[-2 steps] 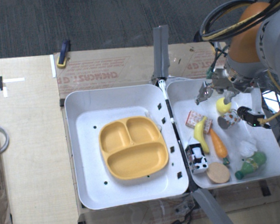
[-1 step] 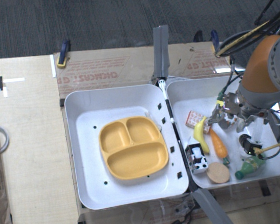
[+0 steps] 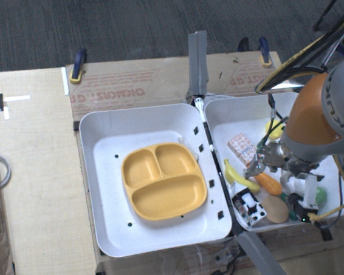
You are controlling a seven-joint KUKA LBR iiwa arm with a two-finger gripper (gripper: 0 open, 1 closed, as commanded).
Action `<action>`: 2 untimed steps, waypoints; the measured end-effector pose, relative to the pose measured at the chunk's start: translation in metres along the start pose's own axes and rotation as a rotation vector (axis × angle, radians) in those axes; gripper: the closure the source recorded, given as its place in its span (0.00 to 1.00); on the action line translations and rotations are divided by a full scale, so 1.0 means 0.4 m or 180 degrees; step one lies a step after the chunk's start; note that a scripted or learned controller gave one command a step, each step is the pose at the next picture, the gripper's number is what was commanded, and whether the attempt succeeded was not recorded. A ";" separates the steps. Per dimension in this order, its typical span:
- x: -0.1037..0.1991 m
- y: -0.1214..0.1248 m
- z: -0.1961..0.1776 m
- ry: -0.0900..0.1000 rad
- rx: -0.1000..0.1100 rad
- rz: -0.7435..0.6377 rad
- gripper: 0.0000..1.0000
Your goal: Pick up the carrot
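The carrot, short and orange, lies in the right bin near its middle, pointing toward the front right. My gripper hangs just above and behind the carrot's left end, under the orange-banded wrist. The arm's body hides how the gripper stands and whether it touches the carrot.
A yellow banana lies just left of the carrot. A pink-and-white packet sits behind it. A tan rounded object, a black-and-white item and a green item crowd the front. The left bin holds a yellow divided plate.
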State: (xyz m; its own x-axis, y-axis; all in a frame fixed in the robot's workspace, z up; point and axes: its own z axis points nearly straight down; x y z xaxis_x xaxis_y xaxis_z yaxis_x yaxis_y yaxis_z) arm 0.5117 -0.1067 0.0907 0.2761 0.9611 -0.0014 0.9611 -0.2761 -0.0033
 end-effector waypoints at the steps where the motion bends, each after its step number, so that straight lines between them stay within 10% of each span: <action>1: -0.004 0.000 -0.021 -0.0005 0.0004 0.0015 1.00; 2: 0.167 0.079 -0.251 -0.0002 -0.0006 -0.0216 1.00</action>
